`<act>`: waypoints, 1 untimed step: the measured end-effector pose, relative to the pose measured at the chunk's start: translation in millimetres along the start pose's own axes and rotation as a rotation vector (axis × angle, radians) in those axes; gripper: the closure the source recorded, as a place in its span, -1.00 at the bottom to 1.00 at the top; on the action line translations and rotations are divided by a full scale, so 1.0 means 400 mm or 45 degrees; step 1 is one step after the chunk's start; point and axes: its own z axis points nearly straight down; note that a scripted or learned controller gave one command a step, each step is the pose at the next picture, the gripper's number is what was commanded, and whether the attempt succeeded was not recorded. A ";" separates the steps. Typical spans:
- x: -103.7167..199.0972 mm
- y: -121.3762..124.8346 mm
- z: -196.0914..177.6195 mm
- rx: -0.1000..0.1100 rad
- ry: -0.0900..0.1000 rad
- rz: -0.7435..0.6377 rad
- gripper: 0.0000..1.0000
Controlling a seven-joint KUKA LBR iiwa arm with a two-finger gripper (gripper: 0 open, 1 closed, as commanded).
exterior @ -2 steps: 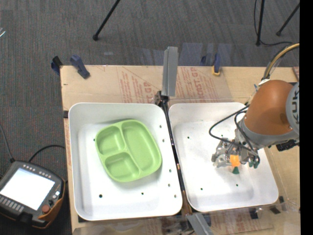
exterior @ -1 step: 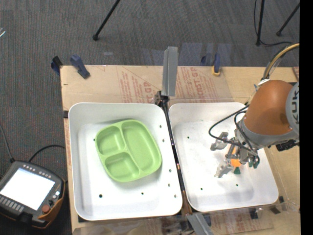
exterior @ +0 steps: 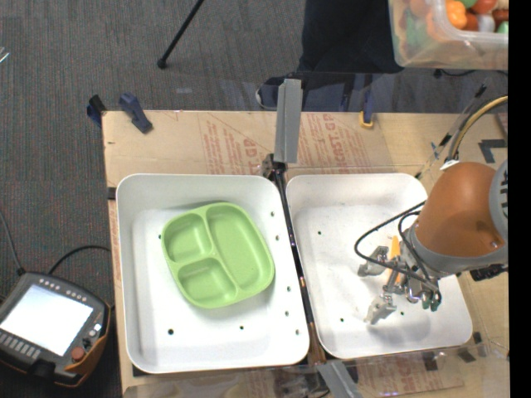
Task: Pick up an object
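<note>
Two shallow white bins side by side on a cardboard-topped bench, centre of frame. Reaching in from the right edge, grey arm [exterior: 458, 215] with orange band, gripper [exterior: 390, 301] hanging low over the floor of the right bin [exterior: 348, 197], toward its lower right corner; clenched or released, impossible to tell at this angle amid the cables. Nothing seen in its grasp.

Lone candidate for picking: green divided plate [exterior: 217, 254], lying flat and slightly turned in the middle of the left bin [exterior: 133, 222], well apart from the gripper, with the bins' shared wall between.

Judged stage: approach only, grasp not yet begun. Next move, by the look of it: rise clear of the right bin, cross leftward over the divider, descend onto the raised edge or an inner ridge of the plate.

Smooth pale-green plastic, three compartments, two small and one long, rounded corners, low lip; probably light, yet wide and flat, so offering little to pinch except rim and ridges.
</note>
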 end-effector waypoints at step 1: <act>-0.156 -0.029 -0.004 -0.001 -0.006 0.108 -1.00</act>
